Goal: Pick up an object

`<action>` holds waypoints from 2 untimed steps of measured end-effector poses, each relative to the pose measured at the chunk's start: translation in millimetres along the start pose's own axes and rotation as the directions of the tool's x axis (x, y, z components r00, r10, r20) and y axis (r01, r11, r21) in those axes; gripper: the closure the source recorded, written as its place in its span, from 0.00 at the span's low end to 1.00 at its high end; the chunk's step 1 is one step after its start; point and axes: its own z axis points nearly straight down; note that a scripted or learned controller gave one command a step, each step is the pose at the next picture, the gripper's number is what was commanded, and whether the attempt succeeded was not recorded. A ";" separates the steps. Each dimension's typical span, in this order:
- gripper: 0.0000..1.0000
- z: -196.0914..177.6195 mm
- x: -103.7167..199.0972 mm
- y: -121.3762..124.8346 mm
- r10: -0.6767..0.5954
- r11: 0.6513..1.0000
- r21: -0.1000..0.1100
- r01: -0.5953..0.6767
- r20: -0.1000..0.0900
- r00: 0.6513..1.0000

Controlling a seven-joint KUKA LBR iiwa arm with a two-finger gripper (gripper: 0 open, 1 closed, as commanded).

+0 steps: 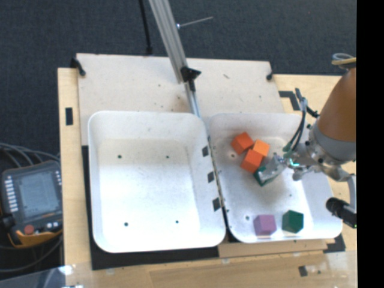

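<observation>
Bins: the left bin (150,179) and the right bin (312,194) look like smooth white plastic, faintly glossy, speckled with dark marks.
Desk: the desk (69,161) shows pale, matt wood at its edges; a matt, off-white board (138,83) with small scuffs lies on it.
Blocks: the orange blocks (249,150), the purple block (264,224) and the green block (293,221) look matt and smooth.
Pole: the pole (170,32) looks like ribbed, silvery metal.
Arm: the orange band (342,110) is smooth with a soft sheen.
Floor: the floor (60,17) is dark, rough carpet.
</observation>
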 end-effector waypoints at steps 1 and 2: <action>0.00 -2.0 -0.4 0.8 0.003 1.000 -0.005 -0.003 0.001 1.000; 0.00 59.2 -4.0 -4.9 0.003 1.000 0.001 -0.003 0.001 1.000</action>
